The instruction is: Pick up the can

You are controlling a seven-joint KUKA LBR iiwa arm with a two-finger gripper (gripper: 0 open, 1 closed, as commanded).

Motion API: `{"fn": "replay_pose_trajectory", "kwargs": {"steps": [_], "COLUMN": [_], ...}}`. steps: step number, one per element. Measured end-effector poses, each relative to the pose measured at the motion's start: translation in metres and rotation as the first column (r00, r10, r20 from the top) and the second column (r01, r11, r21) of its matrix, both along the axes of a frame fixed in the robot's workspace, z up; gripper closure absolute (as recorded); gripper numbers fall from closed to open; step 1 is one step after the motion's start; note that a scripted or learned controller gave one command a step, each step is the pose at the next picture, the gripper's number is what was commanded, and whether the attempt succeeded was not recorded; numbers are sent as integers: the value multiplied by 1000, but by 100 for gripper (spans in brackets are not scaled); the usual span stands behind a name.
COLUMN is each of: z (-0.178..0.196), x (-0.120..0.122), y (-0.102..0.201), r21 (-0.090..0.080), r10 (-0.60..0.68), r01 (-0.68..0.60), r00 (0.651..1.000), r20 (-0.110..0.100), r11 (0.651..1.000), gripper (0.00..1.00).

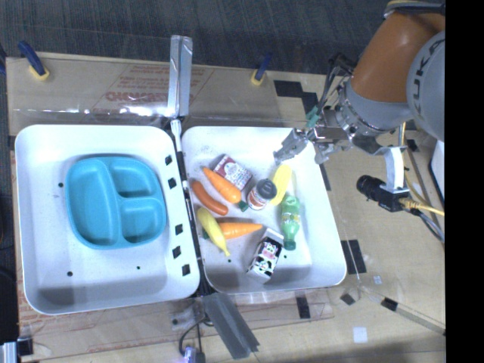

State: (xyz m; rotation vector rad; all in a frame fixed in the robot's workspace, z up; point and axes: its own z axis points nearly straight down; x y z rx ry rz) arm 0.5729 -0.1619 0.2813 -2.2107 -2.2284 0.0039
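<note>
The can [262, 193] is small, with a dark top and a red and white label. It stands near the middle of the right bin [330, 242], between an orange carrot [221, 184] and a yellow banana [281, 181]. My gripper [305, 150] hangs over the bin's upper right corner, up and to the right of the can and apart from it. Its two grey fingers [288, 146] are spread open with nothing between them.
Around the can lie a red and white carton [231, 171], two more carrots [240, 229], a second banana [212, 230], a green bottle [290, 219] and a cow-patterned carton [265, 257]. The left bin [38, 278] holds a blue divided tray [116, 200].
</note>
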Motion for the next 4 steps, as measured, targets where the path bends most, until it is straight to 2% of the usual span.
{"fn": "replay_pose_trajectory", "kwargs": {"steps": [1,2,3,4], "z": [-154,-184,-185,-174], "x": [19,39,27,29], "y": [26,-26,61,63], "r21": [-1,4,4,7], "r10": [10,23,-395,-389], "r01": [-10,-23,395,389], "r00": [1000,1000,919,921], "r20": [3,10,7,6], "r11": [1000,1000,919,921], "gripper": [0,0,0,100]}}
